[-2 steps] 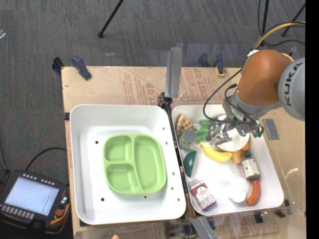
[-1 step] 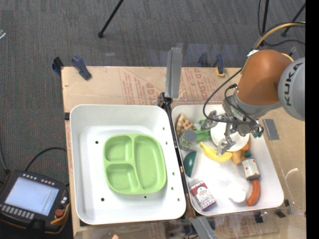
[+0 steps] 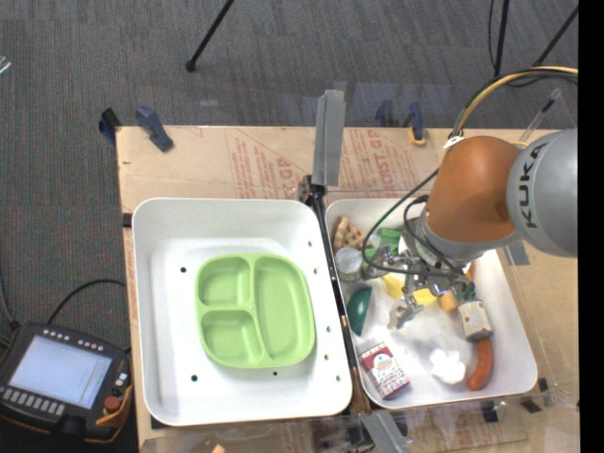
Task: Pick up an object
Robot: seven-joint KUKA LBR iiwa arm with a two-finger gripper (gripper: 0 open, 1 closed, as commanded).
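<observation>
White plastic forms both shallow bins on the plywood bench (image 3: 217, 163). In the single overhead view, the left bin (image 3: 160, 243) holds a green divided plate (image 3: 255, 310) with three compartments, lying flat near its middle. The right bin (image 3: 514, 347) is crowded: a small red carton (image 3: 384, 369) lies near its front wall, a dark green rounded piece (image 3: 360, 308) sits just beside the divider between the bins, an orange sausage-shaped toy (image 3: 481, 364) lies at the front right, and a white lumpy item (image 3: 446, 363) rests just beside it. A short brown-and-white cylinder (image 3: 475, 319) lies above the sausage toy, and some yellow pieces (image 3: 425, 295) sit under the wrist. A tan knobbly item (image 3: 349, 232) lies near the back left corner. The grey arm with its orange band (image 3: 477, 192) reaches in from the right, and the gripper (image 3: 408, 311) hangs low over the middle of the right bin, near the yellow pieces; whether it is open or closed cannot be told, and nothing can be seen held in it. A teach pendant (image 3: 61, 376) lies on the floor at lower left.
</observation>
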